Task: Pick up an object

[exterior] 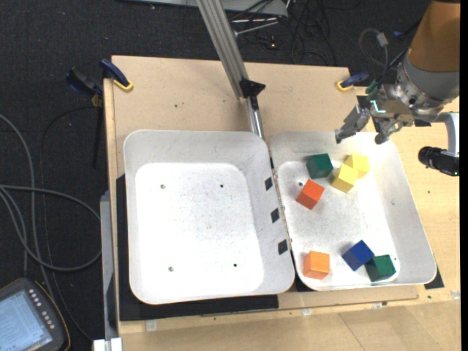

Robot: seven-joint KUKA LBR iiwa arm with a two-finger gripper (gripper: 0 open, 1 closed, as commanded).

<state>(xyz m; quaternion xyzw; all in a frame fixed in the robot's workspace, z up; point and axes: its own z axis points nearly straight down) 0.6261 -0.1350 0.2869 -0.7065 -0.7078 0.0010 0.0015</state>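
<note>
The right bin (409,218) holds several small blocks. A green block (319,165) sits at its back left, with two yellow blocks (351,172) just to its right. An orange-red block (310,194) lies a little nearer. Along the front are an orange block (316,264), a blue block (357,254) and a dark green block (381,267). My gripper (365,130) hangs above the bin's back edge, higher than the yellow blocks, open with nothing between its fingers.
The left bin (146,167) lies beside the right one, separated by a ridge with black clips (277,214). A metal pole (228,42) slants down to the bins' back junction. Clamps (117,75) grip the bench's back corners. Cables lie on the floor to the left.
</note>
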